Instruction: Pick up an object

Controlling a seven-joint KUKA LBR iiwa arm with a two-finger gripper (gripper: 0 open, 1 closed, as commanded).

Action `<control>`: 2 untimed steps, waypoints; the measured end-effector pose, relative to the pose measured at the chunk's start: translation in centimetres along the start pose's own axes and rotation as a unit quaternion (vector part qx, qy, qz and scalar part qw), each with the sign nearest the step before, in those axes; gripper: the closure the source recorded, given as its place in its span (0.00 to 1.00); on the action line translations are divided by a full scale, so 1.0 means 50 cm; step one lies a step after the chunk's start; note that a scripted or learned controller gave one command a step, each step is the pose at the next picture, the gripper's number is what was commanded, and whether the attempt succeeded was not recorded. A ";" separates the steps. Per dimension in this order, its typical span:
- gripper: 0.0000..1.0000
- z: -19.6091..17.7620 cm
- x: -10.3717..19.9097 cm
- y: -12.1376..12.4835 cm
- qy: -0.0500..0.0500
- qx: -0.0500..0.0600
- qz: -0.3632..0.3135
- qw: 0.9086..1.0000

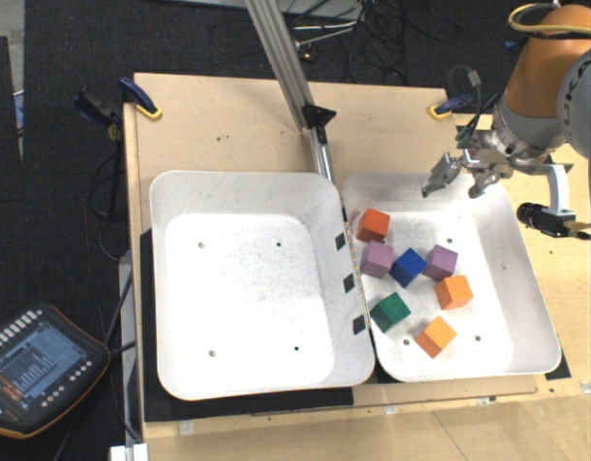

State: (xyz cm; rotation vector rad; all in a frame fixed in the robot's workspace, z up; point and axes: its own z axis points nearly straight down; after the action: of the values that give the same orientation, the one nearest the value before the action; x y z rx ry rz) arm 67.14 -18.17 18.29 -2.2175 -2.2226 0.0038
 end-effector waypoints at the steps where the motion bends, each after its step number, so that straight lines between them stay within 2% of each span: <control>1: 0.00 0.092 0.014 0.006 0.000 0.000 0.000 1.000; 2: 1.00 0.064 0.013 0.009 -0.001 -0.003 0.000 1.000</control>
State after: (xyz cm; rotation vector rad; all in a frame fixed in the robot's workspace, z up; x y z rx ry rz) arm 67.59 -17.51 15.09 -2.2206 -2.2278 -0.0019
